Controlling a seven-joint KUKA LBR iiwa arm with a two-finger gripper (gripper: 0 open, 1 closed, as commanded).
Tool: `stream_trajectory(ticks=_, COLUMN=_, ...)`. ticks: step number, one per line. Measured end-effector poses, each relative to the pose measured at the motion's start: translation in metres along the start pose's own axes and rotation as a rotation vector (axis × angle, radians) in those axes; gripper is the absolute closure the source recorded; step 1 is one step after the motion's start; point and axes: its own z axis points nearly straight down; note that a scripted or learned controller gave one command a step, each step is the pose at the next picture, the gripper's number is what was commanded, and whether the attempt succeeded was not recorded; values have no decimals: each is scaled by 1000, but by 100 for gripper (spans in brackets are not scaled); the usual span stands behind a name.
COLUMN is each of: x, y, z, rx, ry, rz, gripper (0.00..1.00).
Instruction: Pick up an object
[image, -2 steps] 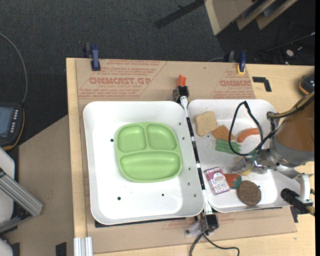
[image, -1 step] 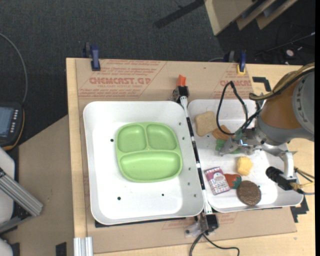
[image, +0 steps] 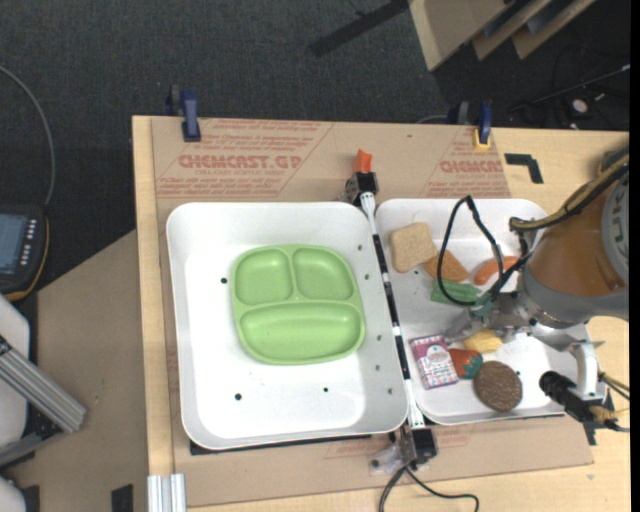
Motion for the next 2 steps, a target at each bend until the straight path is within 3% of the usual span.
stream_trajectory(ticks=1, x=34, y=59, z=-1, rx=-10, ry=-3, rz=-7, gripper=0)
stream_trajectory(ticks=2, x=-17, y=-10, z=0, rx=0, ry=-3, rz=5, gripper=0)
